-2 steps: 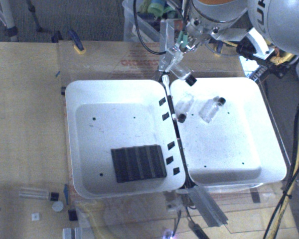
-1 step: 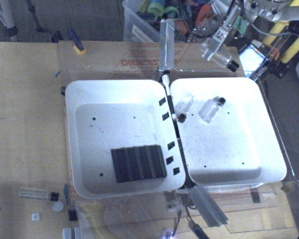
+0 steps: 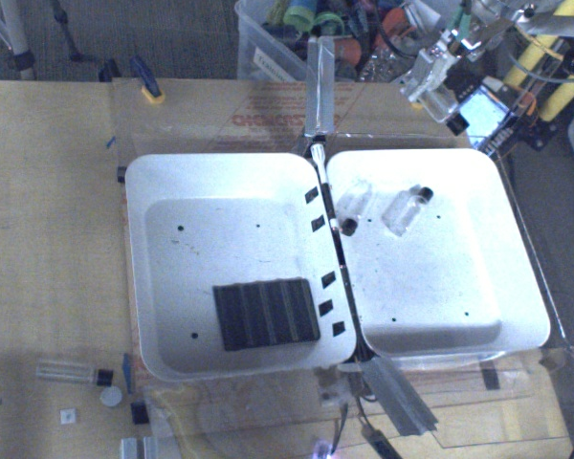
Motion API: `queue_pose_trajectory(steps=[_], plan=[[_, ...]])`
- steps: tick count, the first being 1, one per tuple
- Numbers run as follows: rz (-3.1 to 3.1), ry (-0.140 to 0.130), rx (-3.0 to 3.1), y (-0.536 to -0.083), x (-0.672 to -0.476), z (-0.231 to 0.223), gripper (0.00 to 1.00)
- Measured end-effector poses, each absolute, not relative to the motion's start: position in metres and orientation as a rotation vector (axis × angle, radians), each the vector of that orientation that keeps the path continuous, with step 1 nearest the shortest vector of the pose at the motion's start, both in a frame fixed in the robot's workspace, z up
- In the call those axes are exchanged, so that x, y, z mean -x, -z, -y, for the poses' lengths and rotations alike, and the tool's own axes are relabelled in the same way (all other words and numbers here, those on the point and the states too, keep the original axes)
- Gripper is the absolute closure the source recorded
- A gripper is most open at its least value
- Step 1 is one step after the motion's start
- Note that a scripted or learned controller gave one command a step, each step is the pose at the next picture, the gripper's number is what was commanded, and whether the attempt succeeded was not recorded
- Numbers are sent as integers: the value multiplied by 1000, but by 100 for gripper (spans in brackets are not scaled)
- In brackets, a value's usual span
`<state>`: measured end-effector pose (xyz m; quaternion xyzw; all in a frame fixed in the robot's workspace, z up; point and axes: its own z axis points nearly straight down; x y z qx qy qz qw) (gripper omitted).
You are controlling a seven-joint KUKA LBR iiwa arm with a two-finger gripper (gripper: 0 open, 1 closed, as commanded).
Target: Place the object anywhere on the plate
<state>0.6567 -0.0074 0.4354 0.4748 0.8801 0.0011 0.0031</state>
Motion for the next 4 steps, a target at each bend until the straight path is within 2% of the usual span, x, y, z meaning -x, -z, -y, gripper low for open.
queue_pose_trajectory(steps=[1, 2, 3, 4], plan=[[-2225, 4, -2222, -395, -666, 23, 100], [-1489, -1, -2764, -435, -667, 14, 100], [-311, -4, -3126, -431, -664, 2, 100], [-404, 7, -3117, -434, -647, 95, 100]])
